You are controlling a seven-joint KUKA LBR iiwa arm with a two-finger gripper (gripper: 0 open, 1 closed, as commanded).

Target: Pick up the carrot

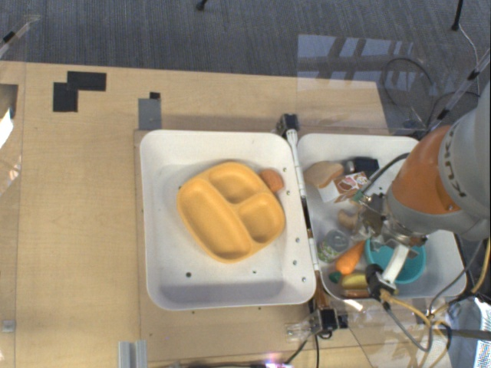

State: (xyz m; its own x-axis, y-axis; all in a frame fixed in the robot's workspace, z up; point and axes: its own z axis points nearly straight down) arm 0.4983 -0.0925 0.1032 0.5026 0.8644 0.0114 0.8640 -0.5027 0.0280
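Note:
The carrot [350,260] is a short orange piece lying in the right bin [453,263], near its front-left corner. It lies on the bin floor among other items, with nothing gripping it. My gripper [386,240] hangs just to the carrot's right, below the arm's orange band [428,181], and sits over a teal bowl [408,265]. The wrist body hides the fingertips.
The left bin [165,282] holds a yellow divided plate [230,209] with a small orange ball [271,179] at its far right edge. Around the carrot lie a round greenish lid [334,244], a yellow item [354,280], a tan piece [323,174] and a red-white packet [352,184].

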